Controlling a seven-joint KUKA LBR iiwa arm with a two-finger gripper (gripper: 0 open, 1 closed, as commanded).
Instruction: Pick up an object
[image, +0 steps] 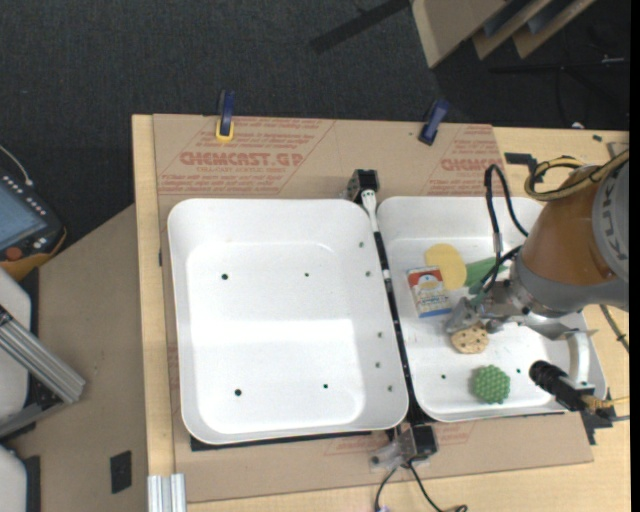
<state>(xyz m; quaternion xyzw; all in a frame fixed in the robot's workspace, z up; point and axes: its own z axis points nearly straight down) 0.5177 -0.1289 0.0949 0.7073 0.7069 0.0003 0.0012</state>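
Reaching down into the right bin, my gripper sits just above the cookie. I cannot tell its grip. Next I drop toward 6 o'clock and squeeze.

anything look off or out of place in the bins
Nothing stands out as spilled or damaged. The small box, yellow piece, green item, tan cookie-like object and green bumpy ball all lie loose inside the right bin. The gripper sits low over the cookie-like object.
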